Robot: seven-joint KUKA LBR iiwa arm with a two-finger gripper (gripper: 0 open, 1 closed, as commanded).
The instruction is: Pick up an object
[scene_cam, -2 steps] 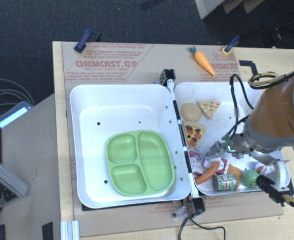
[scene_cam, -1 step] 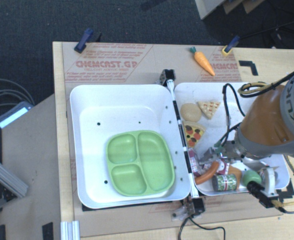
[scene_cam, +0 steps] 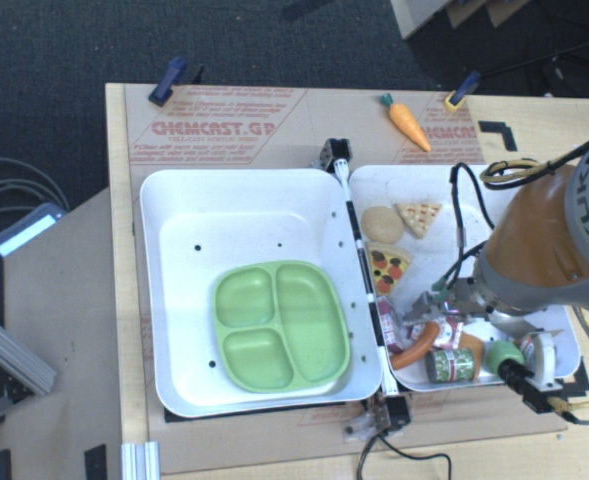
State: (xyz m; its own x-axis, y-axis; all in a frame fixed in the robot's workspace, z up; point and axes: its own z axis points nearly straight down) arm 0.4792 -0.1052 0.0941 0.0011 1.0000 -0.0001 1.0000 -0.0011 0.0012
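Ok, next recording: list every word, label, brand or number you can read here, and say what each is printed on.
"CHEMCAST GP": red print on the brown protective sheet over the bench, behind the left bin; smaller lines around it are too blurred to read.
The same red print repeats behind the right bin, near the toy carrot; unreadable.
Label on the green can: too small to read.
Letters on the arm: cut off, unreadable.

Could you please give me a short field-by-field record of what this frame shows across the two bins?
left bin: holds a green divided plate
right bin: toy food pieces, including a pizza slice, a wedge slice, a round tan piece, a hot dog and a green can
outside bins: toy carrot on the bench
arm: over the right bin's near end
end effector: fingers hidden
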